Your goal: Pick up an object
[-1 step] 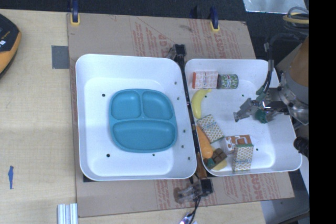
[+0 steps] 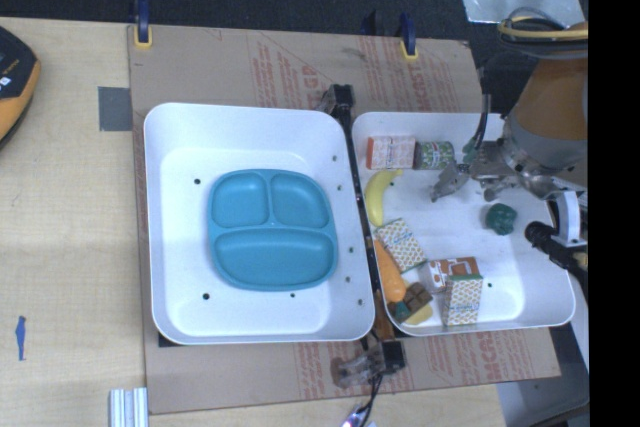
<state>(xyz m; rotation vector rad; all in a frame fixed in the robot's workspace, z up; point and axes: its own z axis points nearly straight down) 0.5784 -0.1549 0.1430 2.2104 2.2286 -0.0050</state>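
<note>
Brown cardboard (image 2: 250,75) lies under two white bins. We see the gripper (image 2: 452,181) over the right bin (image 2: 540,310), released and holding nothing. At its 9 o'clock lies a banana (image 2: 375,197); a blue plate (image 2: 272,228) fills the left bin (image 2: 170,295).
</note>
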